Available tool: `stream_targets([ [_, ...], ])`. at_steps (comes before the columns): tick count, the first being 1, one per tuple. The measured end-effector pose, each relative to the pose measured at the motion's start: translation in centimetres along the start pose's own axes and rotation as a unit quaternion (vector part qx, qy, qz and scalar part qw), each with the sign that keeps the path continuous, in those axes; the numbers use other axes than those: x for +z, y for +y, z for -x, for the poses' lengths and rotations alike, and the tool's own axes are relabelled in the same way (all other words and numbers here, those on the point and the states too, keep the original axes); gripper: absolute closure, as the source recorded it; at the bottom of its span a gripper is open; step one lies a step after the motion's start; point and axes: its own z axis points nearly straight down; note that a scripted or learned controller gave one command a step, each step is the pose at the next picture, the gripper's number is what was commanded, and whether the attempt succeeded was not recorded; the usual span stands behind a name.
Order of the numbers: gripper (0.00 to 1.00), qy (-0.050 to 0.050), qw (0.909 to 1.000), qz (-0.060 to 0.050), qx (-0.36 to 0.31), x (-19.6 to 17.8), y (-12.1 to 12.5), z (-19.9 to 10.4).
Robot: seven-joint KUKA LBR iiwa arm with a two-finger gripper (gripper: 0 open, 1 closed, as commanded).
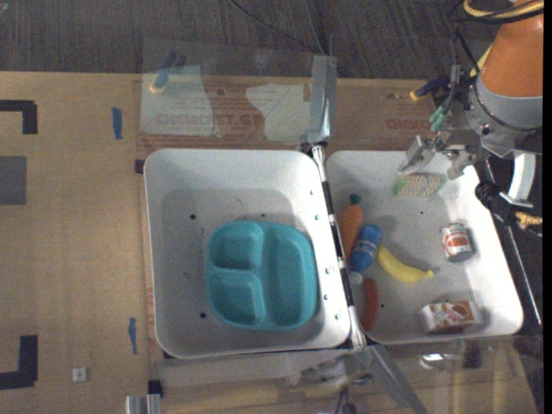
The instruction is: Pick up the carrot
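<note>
Arm: I see it [513, 67] reaching in from the right, over the far corner of the right bin [509, 309].
Gripper: it [435, 158] hangs above the far part of that bin; I think the fingers are spread apart with nothing between them, but the view is blurry there.
Carrot: it [351, 222] lies against the right bin's left wall, green top pointing away, well apart from the gripper.
Beside it: a blue bottle [366, 247] touches the carrot; a banana [402, 267] and a red sausage [370, 302] lie nearer me.
Also there: a can [456, 241] and a small box [449, 315].
Left bin: it [172, 188] holds a teal tray [260, 276].
</note>
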Motion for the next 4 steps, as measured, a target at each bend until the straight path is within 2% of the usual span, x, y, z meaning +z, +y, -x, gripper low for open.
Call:
stream_targets([
  [1,0.0,0.0,0.9895,0.0,0.144,-1.0,-3.3,6.9],
  [2,0.0,0.0,0.9873,-0.001,0.159,-0.4,-8.5,-0.3],
  [3,0.0,0.0,0.9979,-0.002,0.064,0.5,-12.6,-7.5],
  [4,0.0,0.0,0.9989,-0.001,0.047,8.4,-12.7,-9.9],
])
